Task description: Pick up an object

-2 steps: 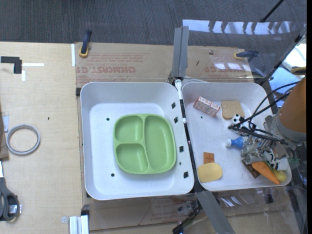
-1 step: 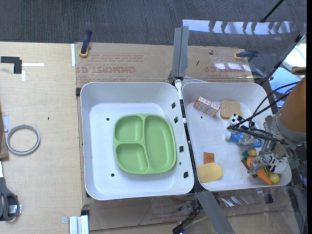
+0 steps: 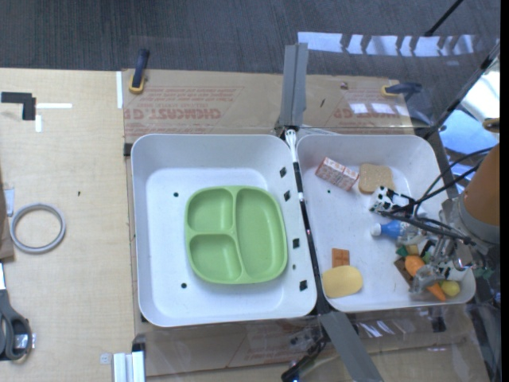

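The right bin [image 3: 358,153] holds several small items. A pink box [image 3: 338,173] and a tan bread-like piece [image 3: 375,178] lie near its back. A black-and-white toy [image 3: 386,200] and a blue piece [image 3: 390,230] sit further right. A small orange block [image 3: 340,257] and a yellow lump [image 3: 342,281] lie at the front left. My gripper [image 3: 433,267] hangs low over the bin's front right corner, among a cluster of orange, green and yellow pieces [image 3: 411,264]. Part of that cluster is hidden by the gripper.
The left bin [image 3: 151,237] carries a green divided plate [image 3: 237,234]. A grey tape ring [image 3: 36,228] and scissors [image 3: 12,333] lie on the wooden bench at the left. The arm's orange band [image 3: 487,193] stands above the right bin's right wall.
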{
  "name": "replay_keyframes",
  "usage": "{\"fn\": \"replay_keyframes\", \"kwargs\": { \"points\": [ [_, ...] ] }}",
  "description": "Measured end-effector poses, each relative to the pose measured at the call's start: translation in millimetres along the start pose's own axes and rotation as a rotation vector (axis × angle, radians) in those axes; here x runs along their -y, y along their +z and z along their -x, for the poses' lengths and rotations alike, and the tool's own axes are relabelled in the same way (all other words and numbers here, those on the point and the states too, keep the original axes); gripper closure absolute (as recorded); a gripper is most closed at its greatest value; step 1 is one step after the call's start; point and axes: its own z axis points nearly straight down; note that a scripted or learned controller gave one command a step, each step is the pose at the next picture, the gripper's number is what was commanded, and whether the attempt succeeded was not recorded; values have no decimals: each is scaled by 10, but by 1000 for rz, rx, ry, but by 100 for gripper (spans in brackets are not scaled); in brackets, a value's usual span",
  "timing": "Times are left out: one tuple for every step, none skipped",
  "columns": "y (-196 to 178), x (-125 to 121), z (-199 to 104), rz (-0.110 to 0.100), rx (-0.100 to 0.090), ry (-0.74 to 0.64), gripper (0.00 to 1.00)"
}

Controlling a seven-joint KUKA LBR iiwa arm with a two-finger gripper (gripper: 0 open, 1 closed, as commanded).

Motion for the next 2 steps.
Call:
{"fn": "replay_keyframes", "kwargs": {
  "points": [
    [6, 26, 127, -1, -1, 34, 0],
    [6, 23, -33, -1, -2, 85, 0]
  ]
}}
